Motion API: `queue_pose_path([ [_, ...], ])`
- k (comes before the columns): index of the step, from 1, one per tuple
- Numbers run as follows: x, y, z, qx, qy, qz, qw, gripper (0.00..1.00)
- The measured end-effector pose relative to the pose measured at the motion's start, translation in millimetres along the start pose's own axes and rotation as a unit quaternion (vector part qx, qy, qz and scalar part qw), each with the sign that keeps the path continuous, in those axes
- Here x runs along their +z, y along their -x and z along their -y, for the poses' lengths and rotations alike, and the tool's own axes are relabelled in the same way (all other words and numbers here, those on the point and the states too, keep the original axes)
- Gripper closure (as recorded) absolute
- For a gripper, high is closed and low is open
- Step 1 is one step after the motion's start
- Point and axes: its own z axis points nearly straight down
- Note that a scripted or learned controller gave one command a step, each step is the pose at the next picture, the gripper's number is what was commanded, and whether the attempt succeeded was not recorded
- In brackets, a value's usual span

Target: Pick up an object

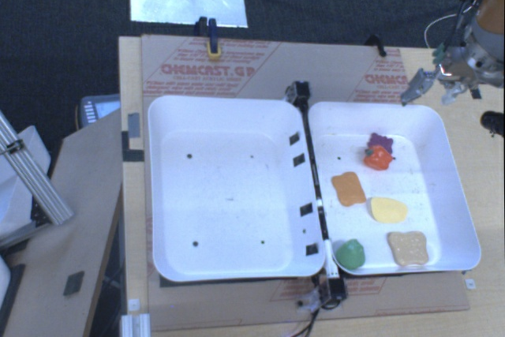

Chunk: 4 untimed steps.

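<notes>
Bench: two bins; right bin holds six items; tool spread wide.

Red block letters spelling "CHEMCAST GP" are printed on the brown paper-covered sheet lying under the two bins. One print sits behind the left bin; part of another shows behind the right bin, too cut off to read fully.

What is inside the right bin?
Right bin holds five pieces: red touching purple, orange, yellow, tan, green. Part of the purple piece is covered.
</notes>
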Motion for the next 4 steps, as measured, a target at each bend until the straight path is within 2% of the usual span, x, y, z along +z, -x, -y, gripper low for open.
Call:
queue_pose_path([
  [1,140.3,9.9,0.2,0.001,-0.006,-0.002,1.0,0.0],
  [2,161.3,-18.8,-3.2,-0.002,-0.001,0.0,1.0,0.0],
  [3,159.8,-65.9,-3.8,-0.002,0.0,0.0,1.0,0.0],
  [4,101.7,-30.4,35.5,0.002,0.0,0.0,1.0,0.0],
])
